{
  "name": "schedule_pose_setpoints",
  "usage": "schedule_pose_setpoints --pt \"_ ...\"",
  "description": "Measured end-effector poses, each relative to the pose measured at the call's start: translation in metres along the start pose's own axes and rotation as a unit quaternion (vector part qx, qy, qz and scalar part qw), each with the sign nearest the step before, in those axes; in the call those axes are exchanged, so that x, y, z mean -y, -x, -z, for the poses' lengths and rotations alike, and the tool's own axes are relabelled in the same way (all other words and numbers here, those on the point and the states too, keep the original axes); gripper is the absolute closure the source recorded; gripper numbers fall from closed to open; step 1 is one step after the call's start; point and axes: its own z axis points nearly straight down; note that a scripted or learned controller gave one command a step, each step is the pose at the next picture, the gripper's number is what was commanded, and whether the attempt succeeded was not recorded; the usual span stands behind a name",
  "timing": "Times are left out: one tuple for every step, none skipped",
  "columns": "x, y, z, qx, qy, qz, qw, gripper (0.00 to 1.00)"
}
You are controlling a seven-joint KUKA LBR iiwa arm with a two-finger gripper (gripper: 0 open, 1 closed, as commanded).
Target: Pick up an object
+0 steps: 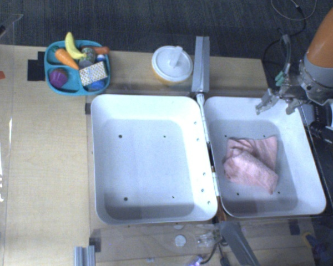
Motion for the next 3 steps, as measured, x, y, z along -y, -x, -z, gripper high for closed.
schedule_pose_setpoints --pt "0.049 0.034 -0.137 0.001 0.002 0.05 0.9987 0.0" --pt "0.05 0.038 -0.143 0.0 0.004 0.076 0.9971 0.0" --pt "0.046 0.037 -0.13 0.002 0.009 0.078 0.9969 1.0"
